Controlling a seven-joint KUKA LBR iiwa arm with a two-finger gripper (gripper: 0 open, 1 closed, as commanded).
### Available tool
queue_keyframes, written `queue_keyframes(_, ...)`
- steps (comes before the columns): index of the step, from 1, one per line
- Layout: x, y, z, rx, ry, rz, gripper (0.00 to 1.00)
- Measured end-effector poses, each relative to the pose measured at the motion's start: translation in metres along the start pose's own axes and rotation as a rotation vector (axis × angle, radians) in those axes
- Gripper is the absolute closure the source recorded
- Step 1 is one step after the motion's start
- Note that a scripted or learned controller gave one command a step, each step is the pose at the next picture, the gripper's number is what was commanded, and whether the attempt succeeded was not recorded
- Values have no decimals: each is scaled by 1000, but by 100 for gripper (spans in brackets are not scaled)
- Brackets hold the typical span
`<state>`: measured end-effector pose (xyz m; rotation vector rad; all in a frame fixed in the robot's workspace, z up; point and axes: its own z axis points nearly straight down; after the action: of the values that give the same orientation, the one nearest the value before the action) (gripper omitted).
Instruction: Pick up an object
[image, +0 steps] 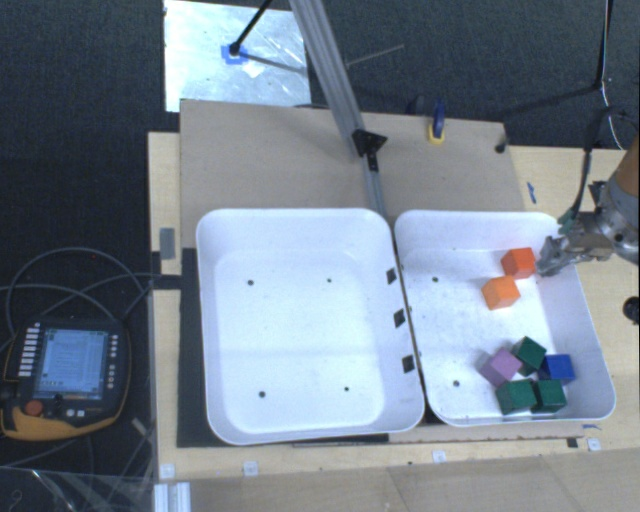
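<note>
In the right bin (470, 232) lie two orange blocks, one (518, 262) near the far right wall and another (500, 292) just below it. A cluster sits in the near right corner: a purple block (499, 366), a dark green block (529, 353), a blue block (558, 367) and two green blocks (516, 397) (548, 396). My gripper (553, 256) reaches in from the right, its tip just right of the upper orange block, over the bin's right rim. Nothing shows between its fingers.
The left bin (296, 232) stands beside the right one. A metal pole (335, 70) slants down to the bench's back edge. A teach pendant (65, 378) with cables lies on the floor at left.
</note>
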<state>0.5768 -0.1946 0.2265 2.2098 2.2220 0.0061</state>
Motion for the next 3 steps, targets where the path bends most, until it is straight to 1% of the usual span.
queue_keyframes(1,-2,-1,-65,-1,-1,0,100)
queue_keyframes(2,-3,0,-66,5,1,1,100)
queue_keyframes(3,56,12,-66,6,4,-5,100)
